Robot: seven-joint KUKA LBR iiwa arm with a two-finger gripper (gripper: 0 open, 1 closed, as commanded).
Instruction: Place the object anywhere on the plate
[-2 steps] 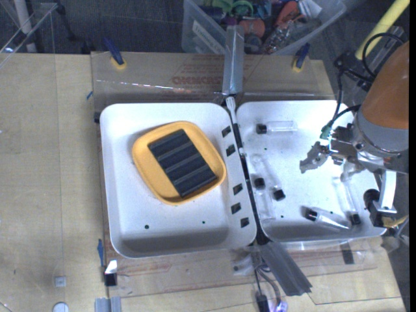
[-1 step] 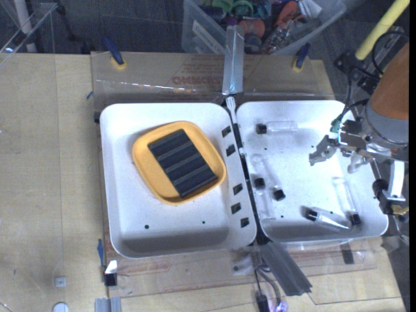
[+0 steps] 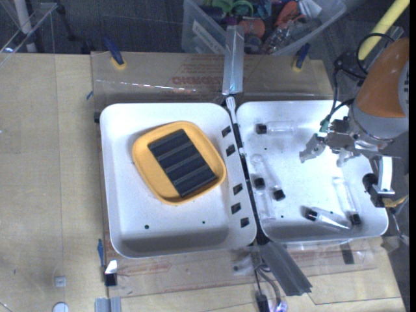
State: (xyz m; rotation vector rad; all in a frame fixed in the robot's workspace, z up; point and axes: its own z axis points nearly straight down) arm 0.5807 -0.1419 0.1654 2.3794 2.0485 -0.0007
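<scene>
In the left bin (image 3: 130, 229), on the yellow plate (image 3: 144, 149): black ridged block (image 3: 182, 162), lying flat, well apart from the gripper (image 3: 327, 147). Over the right bin (image 3: 296, 184), toward its far right side: gripper, open or clenched impossible to tell. Nearby, clear capped tubes (image 3: 328, 218).

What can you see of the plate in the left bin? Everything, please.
The plate is a yellow-orange rounded square with a raised rim, looking like plastic. It lies flat in the left bin, turned at a slant to the bin walls and set toward the bin's far half. A dark ribbed rectangular object lies across its middle, covering most of the well. The plate touches the bin floor and that object; the gripper is apart from it, over the right bin.
</scene>
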